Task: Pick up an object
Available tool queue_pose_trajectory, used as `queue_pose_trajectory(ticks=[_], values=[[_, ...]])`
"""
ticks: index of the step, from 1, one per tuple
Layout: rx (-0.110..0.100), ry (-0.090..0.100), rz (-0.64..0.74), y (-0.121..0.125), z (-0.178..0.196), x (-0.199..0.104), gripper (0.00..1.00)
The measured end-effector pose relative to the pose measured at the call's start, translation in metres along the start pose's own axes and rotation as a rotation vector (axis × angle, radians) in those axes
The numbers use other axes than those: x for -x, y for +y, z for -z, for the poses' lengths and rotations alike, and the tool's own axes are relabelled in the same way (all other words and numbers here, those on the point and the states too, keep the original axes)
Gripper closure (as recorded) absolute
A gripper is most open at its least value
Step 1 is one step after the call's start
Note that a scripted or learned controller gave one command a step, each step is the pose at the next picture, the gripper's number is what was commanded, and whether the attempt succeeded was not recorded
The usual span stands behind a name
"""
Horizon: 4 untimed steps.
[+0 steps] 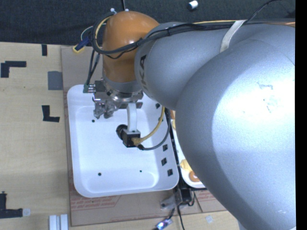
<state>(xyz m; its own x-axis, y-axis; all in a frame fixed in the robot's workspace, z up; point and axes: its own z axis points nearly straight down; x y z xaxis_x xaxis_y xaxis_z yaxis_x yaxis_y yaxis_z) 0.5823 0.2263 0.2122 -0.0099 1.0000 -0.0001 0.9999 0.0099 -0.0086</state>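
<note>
Orange-brown, a lump [192, 176] peeked from the right bin [176, 147] under the arm [240, 104], so you needed to bring the gripper [102, 110], low over the left bin [96, 152] and open or closed you could not tell, slowly across to it before any grab.

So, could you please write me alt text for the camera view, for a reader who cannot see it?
A grey robot arm with an orange band reaches in from the right, its gripper hanging above the upper-left corner of the left white bin. The bin sits on a bench with black marks.
</note>
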Motion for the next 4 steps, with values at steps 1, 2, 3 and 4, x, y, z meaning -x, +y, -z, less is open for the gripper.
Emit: queue_pose_trajectory(ticks=[1,2,3,4], values=[[-0.003,-0.003,-0.007,-0.037,-0.079,-0.007,1.00],[0.006,0.000,-0.008,-0.044,-0.054,-0.007,1.00],[0.016,0.004,-0.007,-0.059,0.063,0.003,1.00],[0.005,-0.002,-0.005,-0.060,0.065,0.002,1.00]])
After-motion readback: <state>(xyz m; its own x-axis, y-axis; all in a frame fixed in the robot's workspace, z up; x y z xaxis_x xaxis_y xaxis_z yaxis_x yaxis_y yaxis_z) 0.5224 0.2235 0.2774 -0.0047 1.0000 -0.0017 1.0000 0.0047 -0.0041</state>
